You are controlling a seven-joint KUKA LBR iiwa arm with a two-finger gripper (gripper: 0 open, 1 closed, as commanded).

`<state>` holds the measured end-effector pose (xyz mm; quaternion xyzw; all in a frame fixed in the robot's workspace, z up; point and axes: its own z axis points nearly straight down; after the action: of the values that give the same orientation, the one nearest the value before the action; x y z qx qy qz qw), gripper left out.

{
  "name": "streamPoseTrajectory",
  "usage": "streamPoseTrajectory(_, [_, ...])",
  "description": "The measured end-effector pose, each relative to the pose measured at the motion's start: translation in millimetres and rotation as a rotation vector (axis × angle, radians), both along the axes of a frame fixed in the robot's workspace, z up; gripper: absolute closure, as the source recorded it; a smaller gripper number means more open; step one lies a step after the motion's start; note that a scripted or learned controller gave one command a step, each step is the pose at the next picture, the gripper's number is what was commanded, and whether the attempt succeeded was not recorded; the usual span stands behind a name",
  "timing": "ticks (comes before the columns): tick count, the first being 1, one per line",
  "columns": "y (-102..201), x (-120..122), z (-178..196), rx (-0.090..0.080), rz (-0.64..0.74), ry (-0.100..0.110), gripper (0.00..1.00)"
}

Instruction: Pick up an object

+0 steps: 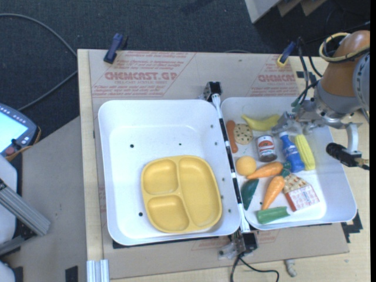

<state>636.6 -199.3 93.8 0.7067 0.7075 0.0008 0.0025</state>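
The right bin [338, 192] holds several toy foods: a yellow banana [261, 122], a cookie [242, 135], a red sausage [231, 135], a small can [267, 148], a blue bottle [291, 151], a corn cob [304, 151], an orange ball [245, 166] and two carrots [267, 170] [273, 191]. My gripper [292, 121] hangs low over the bin's far part, just right of the banana and above the top of the blue bottle. I see nothing lifted off the bin floor.
The left bin [117, 128] bears a yellow divided plate [181, 192]. A dark green pepper [249, 191], a green cucumber [272, 214] and a red-and-white box [302, 195] lie at the right bin's near side. The arm [346, 75] stands over the far right corner.
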Motion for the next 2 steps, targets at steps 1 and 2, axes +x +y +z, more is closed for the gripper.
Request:
streamPoseTrajectory(1, [-7.7, -37.6, -9.2, 0.002, -0.002, 0.006, 0.00])
streamPoseTrajectory(2, [-7.4, -36.8, 1.1, 0.002, -0.001, 0.003, 1.00])
